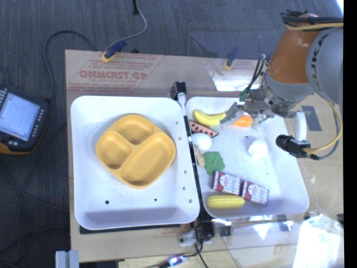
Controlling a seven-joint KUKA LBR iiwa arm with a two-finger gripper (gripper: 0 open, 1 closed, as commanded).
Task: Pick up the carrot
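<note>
1. In the right bin, up near its far edge, there's the carrot, an orange wedge lying just right of the banana and pretty much under the end effector.
2. The end effector sits right on top of the carrot. Its fingers look like they straddle the orange piece, but honestly I can't tell how wide they're spread or whether they've actually got a grip on it.
3. The grey arm with the orange band comes in from the right, and a black and yellow cable hangs off it over the bin's right side.
4. Just below the banana is a watermelon slice, then a white egg and a green leafy thing, all near the bin's left wall.
5. Another white egg-ish item lies more toward the middle, apart from the rest.
6. Toward the near edge there are two small red cartons side by side, with a corn cob just in front.
7. The left bin has a yellow divided plate in the middle.
8. Both bins sit on the table, clamps at the far edge, and a tablet-like pendant lies off to the left on the floor.
</note>
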